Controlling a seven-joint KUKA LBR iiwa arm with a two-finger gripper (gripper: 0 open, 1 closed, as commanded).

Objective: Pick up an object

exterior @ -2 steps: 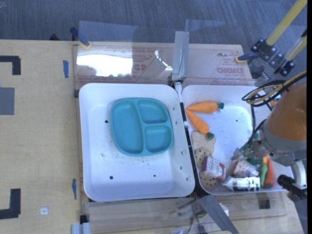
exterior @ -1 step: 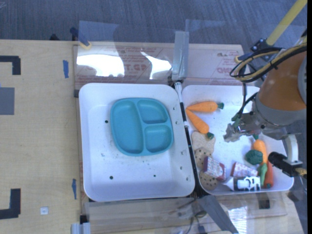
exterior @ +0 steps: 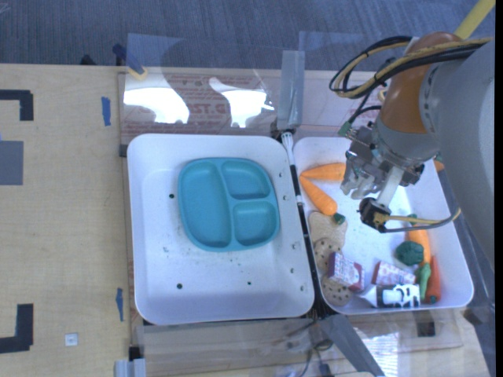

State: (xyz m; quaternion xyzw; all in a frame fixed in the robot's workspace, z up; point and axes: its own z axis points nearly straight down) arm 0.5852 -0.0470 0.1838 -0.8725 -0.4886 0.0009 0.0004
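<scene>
Wooden bench [exterior: 63, 234], two white bins, arm over the right bin [exterior: 460, 246].
I see the gripper [exterior: 357, 185] poised above the bin, grasp state not discernible; one carrot [exterior: 318, 196] lies just left of it, the blue plate [exterior: 229, 203] farther left.

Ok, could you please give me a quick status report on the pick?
Gripper over right bin, nothing visibly held. Carrots just left of it, untouched. Blue tray in left bin, out of the way.
</scene>
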